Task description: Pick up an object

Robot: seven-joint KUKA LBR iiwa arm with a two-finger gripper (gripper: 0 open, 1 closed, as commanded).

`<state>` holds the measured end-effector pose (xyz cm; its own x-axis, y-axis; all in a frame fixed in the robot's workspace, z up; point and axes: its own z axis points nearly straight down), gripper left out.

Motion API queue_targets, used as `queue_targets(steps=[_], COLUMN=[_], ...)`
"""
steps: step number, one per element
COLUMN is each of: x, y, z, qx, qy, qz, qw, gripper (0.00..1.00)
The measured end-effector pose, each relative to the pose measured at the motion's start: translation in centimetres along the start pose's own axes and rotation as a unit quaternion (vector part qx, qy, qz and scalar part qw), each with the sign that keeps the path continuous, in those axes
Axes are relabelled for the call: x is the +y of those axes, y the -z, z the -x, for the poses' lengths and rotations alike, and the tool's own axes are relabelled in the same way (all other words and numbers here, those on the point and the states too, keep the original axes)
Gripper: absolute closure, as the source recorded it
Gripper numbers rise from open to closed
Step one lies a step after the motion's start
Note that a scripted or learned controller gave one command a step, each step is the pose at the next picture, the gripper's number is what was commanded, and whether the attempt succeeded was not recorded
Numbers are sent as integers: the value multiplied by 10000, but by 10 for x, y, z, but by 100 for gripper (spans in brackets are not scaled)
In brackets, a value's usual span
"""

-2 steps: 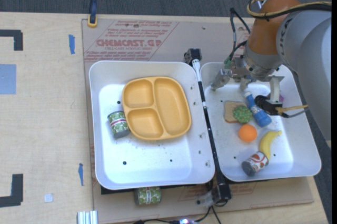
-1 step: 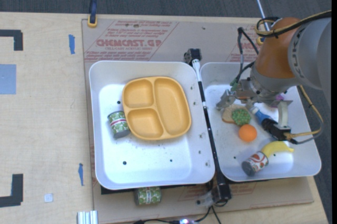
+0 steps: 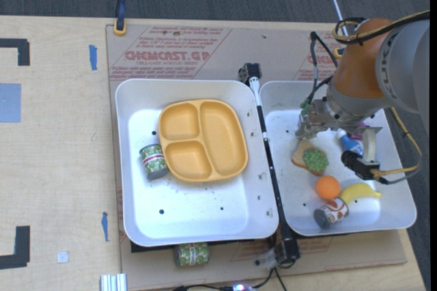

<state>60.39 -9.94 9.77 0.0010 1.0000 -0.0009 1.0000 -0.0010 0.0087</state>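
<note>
The gripper [image 3: 308, 127] hangs low in the right bin [image 3: 396, 214], just above a slice of bread [image 3: 300, 158] with a green broccoli piece [image 3: 315, 160] on it — an orange [image 3: 328, 187], a banana [image 3: 360, 193] and a small can [image 3: 331, 213] lie nearer the front. The left bin [image 3: 198, 221] holds a yellow divided plate [image 3: 203, 139] and a green-labelled can [image 3: 153, 160] touching its left edge — another can [image 3: 192, 254] lies outside on the bench
</note>
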Motion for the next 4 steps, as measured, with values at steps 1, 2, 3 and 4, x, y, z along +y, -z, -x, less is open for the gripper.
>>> queue_targets(steps=[1,2,3,4], x=[-50,-111,-124,-90], y=[-10,73,4,25], z=[61,124,105,8], qx=[-9,-7,9,5], qy=[-2,-4,2,16], qz=[-27,-29,-44,-26], qw=[10000,10000,10000,10000], gripper=[100,100,100,100])
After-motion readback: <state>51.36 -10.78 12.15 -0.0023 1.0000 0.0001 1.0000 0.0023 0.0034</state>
